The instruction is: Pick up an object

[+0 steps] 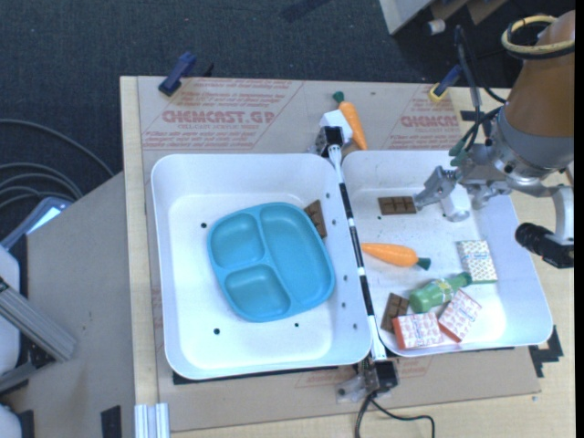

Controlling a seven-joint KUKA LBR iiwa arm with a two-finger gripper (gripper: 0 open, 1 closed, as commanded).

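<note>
My gripper (pixel 441 199) hangs over the far part of the right bin (pixel 520 331), its two fingers apart with nothing between them. Just left of the fingertips a brown chocolate bar (pixel 396 206) lies on the bin floor. Nearer the front lie an orange toy carrot (pixel 394 255), a green bottle (pixel 436 292), a green-and-white packet (pixel 476 261), two red-and-white packets (pixel 419 330) (pixel 460 315) and a brown bar (pixel 394 307).
The left bin (pixel 173 190) holds a blue divided plate (pixel 269 260) with a brown piece (pixel 317 217) at its far right edge. A second carrot (pixel 351 124) lies on the bench behind the bins. The arm's orange band (pixel 543 71) looms at the right.
</note>
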